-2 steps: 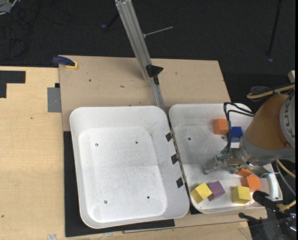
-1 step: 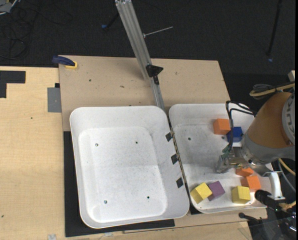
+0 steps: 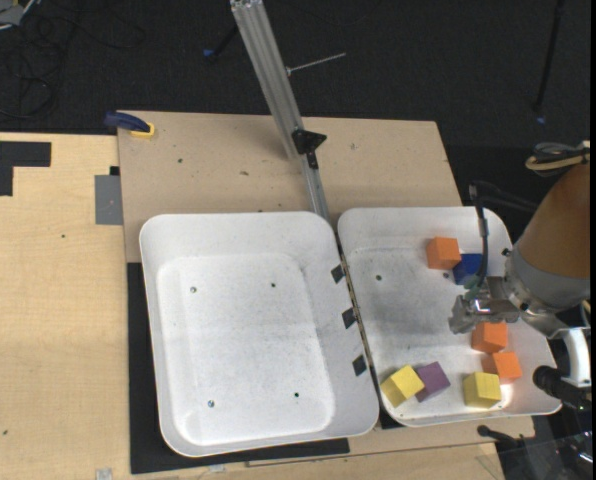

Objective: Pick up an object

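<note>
My gripper [image 3: 475, 313] hangs beside 1 orange cube [image 3: 490, 336]; its grip state I cannot tell, so I'd center before closing.

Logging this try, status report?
Gripper low in right bin, grip unclear. Orange block beside it. Blue block, more blocks close around.
</note>
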